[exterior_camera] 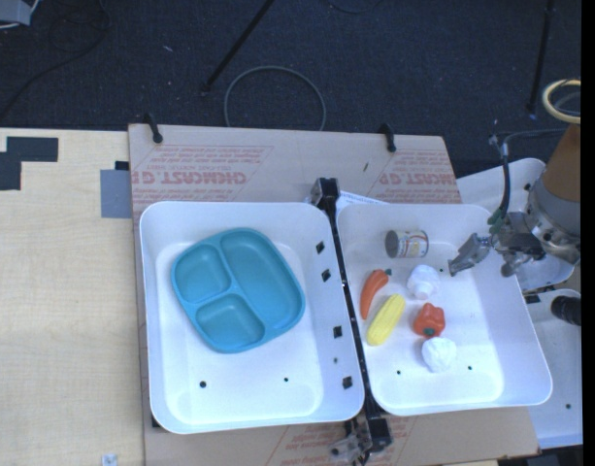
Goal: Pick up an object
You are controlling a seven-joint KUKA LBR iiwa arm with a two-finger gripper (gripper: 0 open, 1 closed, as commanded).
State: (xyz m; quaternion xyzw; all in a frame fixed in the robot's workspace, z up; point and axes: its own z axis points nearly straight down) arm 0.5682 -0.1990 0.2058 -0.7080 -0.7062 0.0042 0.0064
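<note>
Dark carpet and loose cables fill the floor behind my bench, and the pale tabletop (54, 299) runs off to the left.

Moving rightward, the left bin (171, 377) carries a blue divided plate (239, 289) and nothing I would try to grasp.

Across the black divider, the right bin (511, 377) has my candidates bunched together: a small can on its side (407, 244), an orange carrot (374, 289) just beside a yellow corn cob (385, 318), a white lump (424, 281), a red pepper (429, 319) and another white lump (439, 353).

At the far right, the gripper (491, 252) hangs at the bin's right edge, fingers splayed apart with nothing between them, though at this angle I can only guess at its height.

My worry is the crowding. Descending on the upper white lump, I could clip the pepper or the can and shove everything sideways. That can would probably roll away if nudged. The carrot and corn lie so close that one finger may land between them and close on nothing. White lumps on white plastic also give me poor contrast for judging a centred approach.
</note>
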